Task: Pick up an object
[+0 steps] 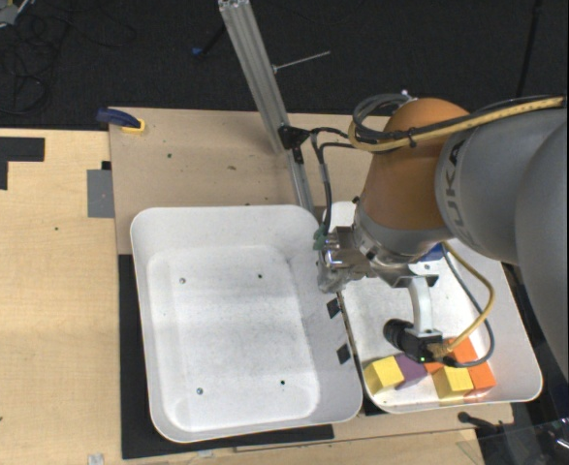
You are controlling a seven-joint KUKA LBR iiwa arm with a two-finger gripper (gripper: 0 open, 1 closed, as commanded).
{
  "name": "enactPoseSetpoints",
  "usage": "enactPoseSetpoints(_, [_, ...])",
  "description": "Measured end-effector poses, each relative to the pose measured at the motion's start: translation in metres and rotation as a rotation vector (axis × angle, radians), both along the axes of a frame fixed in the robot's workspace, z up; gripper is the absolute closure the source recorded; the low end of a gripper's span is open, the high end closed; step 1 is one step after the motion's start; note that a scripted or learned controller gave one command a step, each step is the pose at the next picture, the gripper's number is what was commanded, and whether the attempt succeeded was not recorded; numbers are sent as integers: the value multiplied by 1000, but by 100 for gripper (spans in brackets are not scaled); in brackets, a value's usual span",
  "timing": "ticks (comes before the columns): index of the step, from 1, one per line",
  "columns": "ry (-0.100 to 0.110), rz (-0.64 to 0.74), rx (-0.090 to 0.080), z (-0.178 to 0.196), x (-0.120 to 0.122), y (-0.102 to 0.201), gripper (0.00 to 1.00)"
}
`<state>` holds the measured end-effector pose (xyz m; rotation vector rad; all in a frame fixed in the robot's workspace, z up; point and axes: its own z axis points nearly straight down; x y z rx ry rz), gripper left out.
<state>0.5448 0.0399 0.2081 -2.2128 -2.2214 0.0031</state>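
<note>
Wrist (400, 211) hangs over right bin (513, 361), toward its 11 o'clock. Makes sense, pickables are all there: yellow cube (386, 372), purple pc (412, 368), yellow block (452, 383), orange block (470, 352), bunched at the 6 o'clock wall. Jaws: can't tell if spread or pressed together, wrist covers them.

One fixed camera, high above the bench (206, 163), slanting down on both white bins (226, 318), arm (502, 182) at the right.
</note>
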Motion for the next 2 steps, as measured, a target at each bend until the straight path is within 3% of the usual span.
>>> enactPoseSetpoints(1, [0, 1, -1, 1, -8, 52, 100])
enactPoseSetpoints(2, [-1, -3, -3, 1, -8, 49, 0])
